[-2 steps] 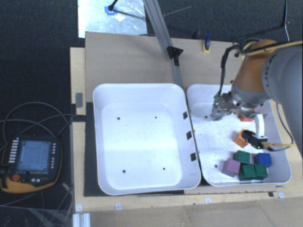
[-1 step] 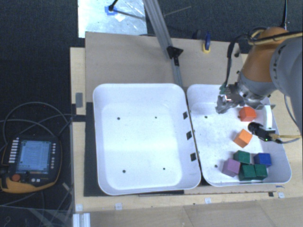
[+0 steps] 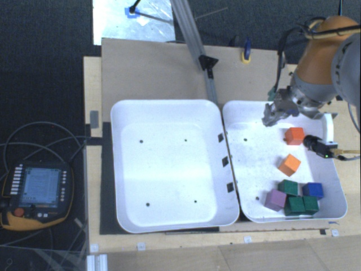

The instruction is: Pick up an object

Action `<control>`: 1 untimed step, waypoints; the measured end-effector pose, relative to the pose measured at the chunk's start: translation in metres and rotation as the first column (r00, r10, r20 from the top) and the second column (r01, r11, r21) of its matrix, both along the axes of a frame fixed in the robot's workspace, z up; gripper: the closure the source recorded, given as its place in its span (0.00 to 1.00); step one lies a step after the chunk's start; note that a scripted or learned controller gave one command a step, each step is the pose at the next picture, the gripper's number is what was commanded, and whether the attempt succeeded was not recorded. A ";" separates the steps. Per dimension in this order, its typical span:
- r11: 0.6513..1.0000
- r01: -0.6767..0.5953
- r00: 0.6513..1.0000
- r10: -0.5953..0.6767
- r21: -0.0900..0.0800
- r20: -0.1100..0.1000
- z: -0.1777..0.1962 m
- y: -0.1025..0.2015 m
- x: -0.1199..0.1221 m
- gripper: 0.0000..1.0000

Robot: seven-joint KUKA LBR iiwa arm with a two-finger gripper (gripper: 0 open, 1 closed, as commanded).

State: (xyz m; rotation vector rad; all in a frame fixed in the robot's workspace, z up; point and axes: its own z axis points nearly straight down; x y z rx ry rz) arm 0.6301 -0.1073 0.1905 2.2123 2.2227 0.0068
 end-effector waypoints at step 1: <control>1.000 -0.001 1.000 0.001 0.000 0.002 0.053 0.008 0.008 1.00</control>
